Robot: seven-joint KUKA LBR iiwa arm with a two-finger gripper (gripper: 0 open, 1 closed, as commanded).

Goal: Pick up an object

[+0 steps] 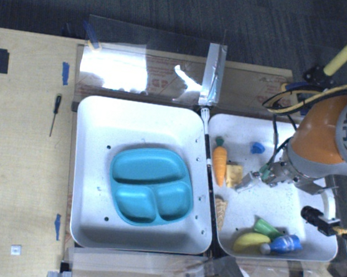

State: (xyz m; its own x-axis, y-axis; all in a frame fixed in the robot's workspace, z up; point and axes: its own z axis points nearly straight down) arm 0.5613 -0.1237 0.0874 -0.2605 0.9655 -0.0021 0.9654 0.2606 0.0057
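Yellow banana [250, 241] beside blue bottle [285, 244]

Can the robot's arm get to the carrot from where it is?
Probably yes. The gripper hangs in the right bin, just beside the carrot, which lies along the bin's left wall. Only a small tan piece sits between them; the wall might crowd the fingers.

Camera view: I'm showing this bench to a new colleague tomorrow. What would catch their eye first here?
Probably the blue divided tray, lying alone in the left bin. Next, the arm's orange band at the right, with its tool low over the right bin, near the carrot by the divider. A yellow banana and a blue bottle lie along that bin's near edge.
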